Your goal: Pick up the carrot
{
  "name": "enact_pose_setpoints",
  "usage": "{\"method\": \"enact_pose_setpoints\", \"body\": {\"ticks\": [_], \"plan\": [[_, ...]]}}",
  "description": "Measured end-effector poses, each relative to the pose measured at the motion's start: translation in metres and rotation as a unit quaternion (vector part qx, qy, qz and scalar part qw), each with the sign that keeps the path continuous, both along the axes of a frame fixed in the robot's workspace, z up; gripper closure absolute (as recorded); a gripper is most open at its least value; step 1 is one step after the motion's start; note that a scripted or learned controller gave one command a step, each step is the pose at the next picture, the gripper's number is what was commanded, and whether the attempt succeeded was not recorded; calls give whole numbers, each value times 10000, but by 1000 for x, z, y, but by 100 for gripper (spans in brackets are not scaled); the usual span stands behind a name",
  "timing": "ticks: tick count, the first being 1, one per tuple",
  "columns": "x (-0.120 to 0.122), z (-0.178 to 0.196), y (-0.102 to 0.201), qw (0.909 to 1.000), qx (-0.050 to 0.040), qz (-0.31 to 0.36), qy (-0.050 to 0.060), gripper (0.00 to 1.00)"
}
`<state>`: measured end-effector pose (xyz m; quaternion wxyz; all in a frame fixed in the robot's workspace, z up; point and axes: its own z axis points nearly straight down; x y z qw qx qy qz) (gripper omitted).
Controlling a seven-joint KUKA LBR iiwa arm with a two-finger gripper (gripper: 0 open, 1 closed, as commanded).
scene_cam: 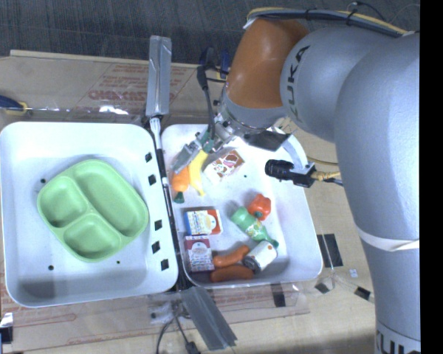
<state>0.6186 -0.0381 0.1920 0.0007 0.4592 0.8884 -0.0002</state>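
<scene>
On the tabletop [44,72], the right bin [303,220] holds the carrot [179,181] at its left wall, beside a banana [197,169]. It looks light, stiff and smooth; grasp across its thick middle. The pincer [207,140] hovers above; its state I cannot tell.

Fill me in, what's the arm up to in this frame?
The grey KUKA arm with the orange band reaches in over the right white bin, its two-finger gripper down at the bin's upper left corner. It sits right above the orange carrot and a yellow banana, which lie together against the bin's left wall. Whether it has a grip on either cannot be told. Small cartons, sausages and other toy food lie lower in that bin. The left white bin holds a green divided plate.
</scene>
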Motion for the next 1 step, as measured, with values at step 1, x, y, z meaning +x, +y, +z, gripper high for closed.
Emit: {"method": "enact_pose_setpoints", "body": {"ticks": [1], "plan": [[-27,-1,13,9831,4,1830,22,0]]}}
